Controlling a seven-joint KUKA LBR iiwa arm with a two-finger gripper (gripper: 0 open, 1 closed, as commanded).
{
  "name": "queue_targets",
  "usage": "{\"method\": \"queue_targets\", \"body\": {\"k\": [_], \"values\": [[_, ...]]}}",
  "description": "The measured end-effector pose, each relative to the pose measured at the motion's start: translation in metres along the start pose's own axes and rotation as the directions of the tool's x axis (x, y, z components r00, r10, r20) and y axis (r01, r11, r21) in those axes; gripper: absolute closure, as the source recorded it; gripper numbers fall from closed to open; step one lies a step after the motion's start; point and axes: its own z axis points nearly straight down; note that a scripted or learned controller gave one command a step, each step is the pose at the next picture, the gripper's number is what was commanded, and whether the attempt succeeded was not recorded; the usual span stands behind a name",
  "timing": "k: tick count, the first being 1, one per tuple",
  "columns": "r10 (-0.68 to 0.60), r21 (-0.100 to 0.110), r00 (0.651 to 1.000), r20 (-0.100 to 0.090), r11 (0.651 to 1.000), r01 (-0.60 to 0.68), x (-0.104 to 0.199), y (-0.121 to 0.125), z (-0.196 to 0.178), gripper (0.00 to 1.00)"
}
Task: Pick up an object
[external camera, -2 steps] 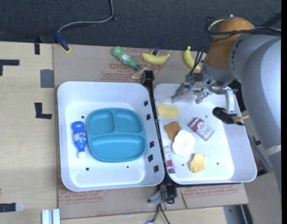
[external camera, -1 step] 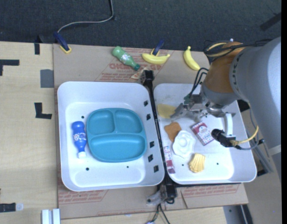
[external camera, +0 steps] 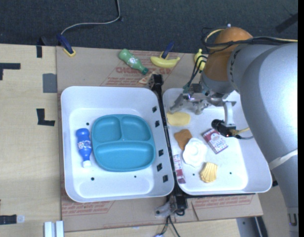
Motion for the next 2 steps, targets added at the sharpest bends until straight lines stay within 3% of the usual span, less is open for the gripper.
{"method": "queue_targets", "body": {"k": [2], "values": [[0.000,0.002,1.000,0.001,1.000,0.000,-0.0015,-0.0004,0.0000,0.00]]}}
